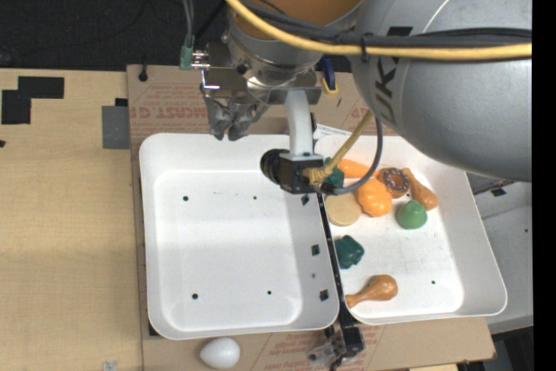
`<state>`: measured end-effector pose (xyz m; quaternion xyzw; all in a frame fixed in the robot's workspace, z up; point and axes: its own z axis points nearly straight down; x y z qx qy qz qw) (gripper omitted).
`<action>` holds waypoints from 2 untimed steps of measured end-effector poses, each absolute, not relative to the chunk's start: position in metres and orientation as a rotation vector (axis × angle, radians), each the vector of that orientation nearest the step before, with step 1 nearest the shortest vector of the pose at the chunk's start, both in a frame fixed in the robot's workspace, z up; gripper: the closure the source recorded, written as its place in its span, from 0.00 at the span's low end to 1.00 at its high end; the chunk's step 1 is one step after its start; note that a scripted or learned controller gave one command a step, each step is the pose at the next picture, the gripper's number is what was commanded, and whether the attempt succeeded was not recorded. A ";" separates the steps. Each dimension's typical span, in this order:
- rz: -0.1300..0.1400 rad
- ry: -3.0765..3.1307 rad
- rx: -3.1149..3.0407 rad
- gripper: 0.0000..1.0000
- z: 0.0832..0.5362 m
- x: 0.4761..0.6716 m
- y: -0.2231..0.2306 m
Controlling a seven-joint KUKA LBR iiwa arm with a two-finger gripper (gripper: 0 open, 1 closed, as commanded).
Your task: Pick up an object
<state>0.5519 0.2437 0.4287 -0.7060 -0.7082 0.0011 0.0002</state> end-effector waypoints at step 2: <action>0.029 -2.215 -2.219 1.00 0.407 0.474 0.242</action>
